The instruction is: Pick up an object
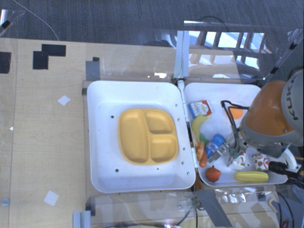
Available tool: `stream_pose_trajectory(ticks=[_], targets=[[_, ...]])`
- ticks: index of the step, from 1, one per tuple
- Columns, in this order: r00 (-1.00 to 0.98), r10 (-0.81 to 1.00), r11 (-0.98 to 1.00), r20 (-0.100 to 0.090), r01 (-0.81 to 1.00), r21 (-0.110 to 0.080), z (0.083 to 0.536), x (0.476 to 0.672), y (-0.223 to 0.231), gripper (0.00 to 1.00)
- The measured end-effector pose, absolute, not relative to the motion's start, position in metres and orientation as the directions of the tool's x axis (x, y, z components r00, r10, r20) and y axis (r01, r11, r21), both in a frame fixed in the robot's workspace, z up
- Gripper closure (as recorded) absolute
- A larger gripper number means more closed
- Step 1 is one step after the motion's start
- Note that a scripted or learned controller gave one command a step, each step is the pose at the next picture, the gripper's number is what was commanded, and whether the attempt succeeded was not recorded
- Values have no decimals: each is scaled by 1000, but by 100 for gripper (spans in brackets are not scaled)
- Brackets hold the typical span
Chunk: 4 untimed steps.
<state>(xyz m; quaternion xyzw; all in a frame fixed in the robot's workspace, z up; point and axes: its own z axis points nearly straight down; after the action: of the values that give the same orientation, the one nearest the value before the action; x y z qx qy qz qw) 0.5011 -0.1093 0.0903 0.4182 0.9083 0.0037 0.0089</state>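
A robotics lab: a wooden bench [42, 141] with black marker squares [49, 55], clear guard panels [223, 49] and grey carpet [118, 8].

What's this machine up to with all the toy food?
A robot arm is reaching into the right bin, where small toy foods lie: a banana, a carrot, a tomato, a blue item. Its gripper is down among them near the blue item, and nothing is visibly lifted. The left bin holds a yellow divided plate.
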Motion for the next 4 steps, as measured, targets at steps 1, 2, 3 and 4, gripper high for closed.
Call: stream_pose_trajectory(ticks=[1,2,3,4], targets=[[-377,926,377,-9,926,17,90,498,-119,0],[-151,988,151,-8,988,12,89,527,-180,0],[-274,962,274,-5,962,10,88,587,-167,0],[-559,829,559,-7,829,8,88,650,-136,0]])
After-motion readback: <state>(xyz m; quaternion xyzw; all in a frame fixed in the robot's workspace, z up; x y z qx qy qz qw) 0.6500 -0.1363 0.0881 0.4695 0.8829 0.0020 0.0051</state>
